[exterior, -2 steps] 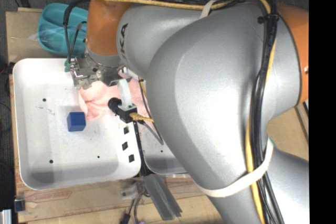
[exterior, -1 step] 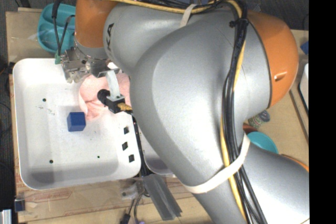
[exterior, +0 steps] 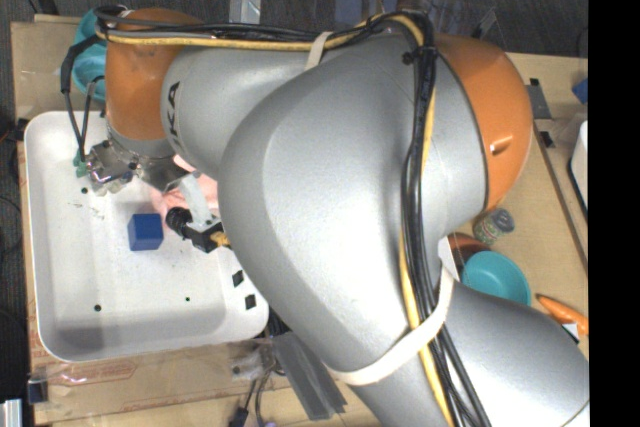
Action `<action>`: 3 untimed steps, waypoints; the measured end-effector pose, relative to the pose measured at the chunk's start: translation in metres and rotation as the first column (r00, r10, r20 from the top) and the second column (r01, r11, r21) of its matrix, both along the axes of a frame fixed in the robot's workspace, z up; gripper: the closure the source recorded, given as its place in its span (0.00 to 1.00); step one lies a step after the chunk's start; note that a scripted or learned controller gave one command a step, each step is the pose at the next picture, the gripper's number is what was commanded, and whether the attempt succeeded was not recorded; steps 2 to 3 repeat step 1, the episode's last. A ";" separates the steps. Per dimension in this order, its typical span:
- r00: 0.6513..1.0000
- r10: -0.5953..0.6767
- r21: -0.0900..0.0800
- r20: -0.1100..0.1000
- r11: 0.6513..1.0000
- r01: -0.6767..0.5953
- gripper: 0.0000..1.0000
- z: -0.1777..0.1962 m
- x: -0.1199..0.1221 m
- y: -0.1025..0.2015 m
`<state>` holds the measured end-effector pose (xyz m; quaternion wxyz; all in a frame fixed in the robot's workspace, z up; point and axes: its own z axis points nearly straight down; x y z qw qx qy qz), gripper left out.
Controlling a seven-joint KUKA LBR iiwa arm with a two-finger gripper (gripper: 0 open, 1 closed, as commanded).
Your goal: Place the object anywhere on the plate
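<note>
Below, a small blue cube (exterior: 145, 231) sits in the smooth white bin (exterior: 60, 215); claw state unclear.

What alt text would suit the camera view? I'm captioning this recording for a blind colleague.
A large grey KUKA arm with an orange band reaches from the right across a shallow white bin, covering much of the scene. A small blue cube lies on the bin floor just below the wrist. A teal bowl sits at lower right, beyond the arm.
</note>
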<state>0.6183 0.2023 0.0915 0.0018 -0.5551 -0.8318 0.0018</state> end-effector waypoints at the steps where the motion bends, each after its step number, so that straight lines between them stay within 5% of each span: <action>1: 0.999 0.033 0.002 0.006 0.999 -0.033 1.00 0.096 0.038 -0.010; 3: 0.999 0.033 0.002 0.006 0.999 -0.033 1.00 0.096 0.038 -0.010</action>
